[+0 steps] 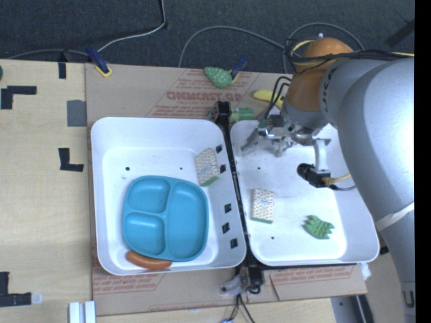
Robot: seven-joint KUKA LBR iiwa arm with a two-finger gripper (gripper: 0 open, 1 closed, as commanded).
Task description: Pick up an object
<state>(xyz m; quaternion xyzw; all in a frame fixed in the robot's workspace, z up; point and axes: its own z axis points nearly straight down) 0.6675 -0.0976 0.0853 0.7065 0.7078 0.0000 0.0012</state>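
A: Where's your gripper (269, 138)?
B: Upper middle, over the right bin (350, 241); open or shut, I can't tell. Nothing grasped, seemingly.
A: Then descend onto the patterned packet (262, 205), lower centre.

A plate (165, 217) lies in the left bin (108, 180), a sponge (262, 205) in the right bin (350, 244).

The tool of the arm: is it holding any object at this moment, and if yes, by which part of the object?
Nothing is held. The tool hangs over the far end of the right bin with no object between its fingers.
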